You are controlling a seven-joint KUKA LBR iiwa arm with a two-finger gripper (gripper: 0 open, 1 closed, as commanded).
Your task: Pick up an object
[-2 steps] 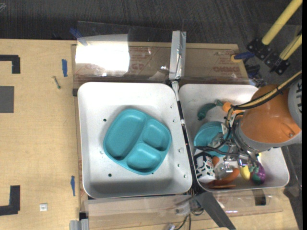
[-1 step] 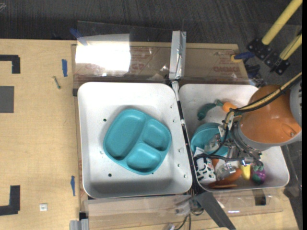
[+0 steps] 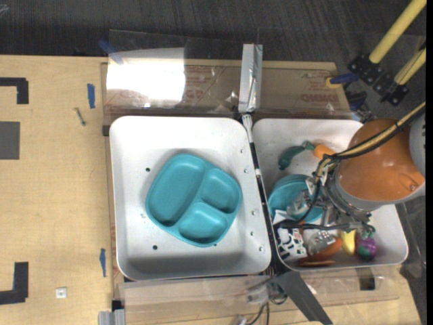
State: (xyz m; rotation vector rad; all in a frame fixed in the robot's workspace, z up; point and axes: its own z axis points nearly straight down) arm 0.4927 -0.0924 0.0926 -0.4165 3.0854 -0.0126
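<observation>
Pincer (image 3: 323, 217) hangs low over the clutter in the right bin (image 3: 389, 252), the arm's orange band (image 3: 379, 164) and grey wrist reaching in from the right and pointing steeply down; whether it grips anything cannot be told. Beneath it lie a teal bowl (image 3: 289, 195), a yellow piece (image 3: 349, 241) and a purple-green ball (image 3: 367, 248). In the left bin (image 3: 135, 141) on the worktop (image 3: 47, 181), 1 teal divided plate (image 3: 194, 199) sits.

The arm (image 3: 379, 164) is covering much of the right bin (image 3: 396, 249); the gripper (image 3: 323, 217) is blending into clutter, and the small objects (image 3: 338, 242) beneath are remaining indistinct.
</observation>
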